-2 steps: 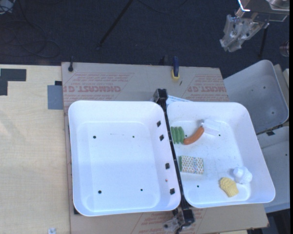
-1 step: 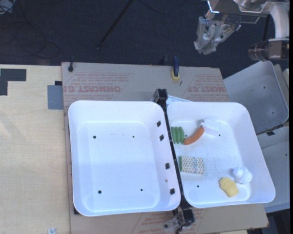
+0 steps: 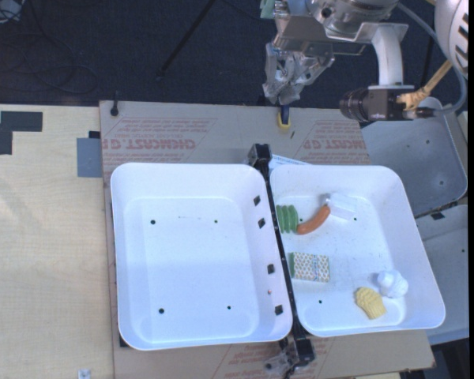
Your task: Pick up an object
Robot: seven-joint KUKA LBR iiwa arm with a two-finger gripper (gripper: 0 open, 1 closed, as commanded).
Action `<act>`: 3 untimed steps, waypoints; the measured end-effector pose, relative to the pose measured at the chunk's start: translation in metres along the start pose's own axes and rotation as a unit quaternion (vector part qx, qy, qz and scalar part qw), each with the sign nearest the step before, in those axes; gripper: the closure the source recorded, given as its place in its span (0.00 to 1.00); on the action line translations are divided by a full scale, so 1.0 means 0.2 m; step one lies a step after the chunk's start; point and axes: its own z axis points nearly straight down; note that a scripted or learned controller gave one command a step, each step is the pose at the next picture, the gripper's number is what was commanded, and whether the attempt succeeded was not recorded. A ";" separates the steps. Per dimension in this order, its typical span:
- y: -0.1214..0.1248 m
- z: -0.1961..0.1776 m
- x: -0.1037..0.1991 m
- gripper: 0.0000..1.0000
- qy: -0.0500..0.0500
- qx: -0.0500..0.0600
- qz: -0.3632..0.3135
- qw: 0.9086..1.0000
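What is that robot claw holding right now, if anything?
Nothing that I can see. The gripper hangs high above the bench with no object between its fingers; the orange piece, green piece and yellow piece lie in the right bin.

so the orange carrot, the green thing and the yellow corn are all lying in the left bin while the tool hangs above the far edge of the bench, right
Not quite: the bin is wrong. The camera view shows the orange carrot, the green thing and the yellow corn lying in the right bin, not the left bin. The tool does hang above the bench's far edge.
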 end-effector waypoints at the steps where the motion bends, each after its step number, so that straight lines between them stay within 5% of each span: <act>1: 0.04 -0.05 0.40 1.00 0.000 -0.002 0.001 1.000; 2: 0.24 -0.05 0.57 1.00 -0.001 -0.002 0.003 1.000; 3: 0.23 -0.05 0.56 0.00 -0.002 -0.001 0.003 1.000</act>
